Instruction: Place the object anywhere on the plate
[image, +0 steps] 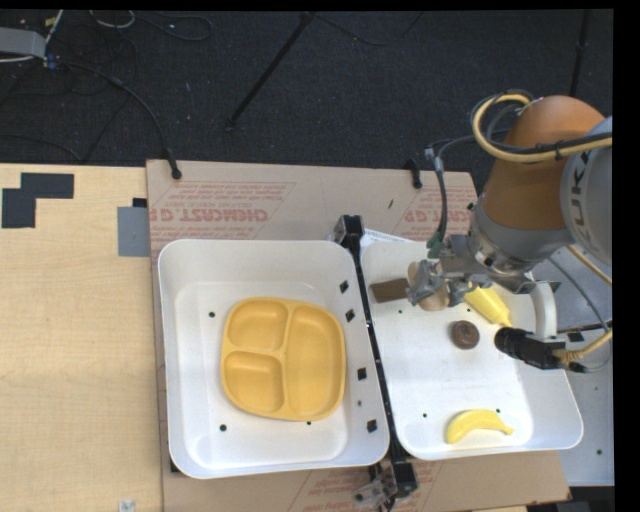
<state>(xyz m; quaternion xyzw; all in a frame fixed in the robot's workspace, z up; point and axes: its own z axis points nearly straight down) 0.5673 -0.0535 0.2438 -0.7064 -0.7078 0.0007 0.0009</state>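
A yellow plate with three compartments lies in the left white bin. In the right white bin lie a yellow banana near the front, a small brown round object in the middle, and a yellow piece partly under the wrist. My gripper hangs low over the back left part of the right bin, close to the divider. A small tan thing sits right under it; whether it is held I cannot make out. A flat brown piece lies just left of the gripper.
The black divider rail runs between the two bins. A black cylinder with cables sticks out from the arm over the right bin's right side. Cardboard lies under the bins, and a wooden bench top lies to the left.
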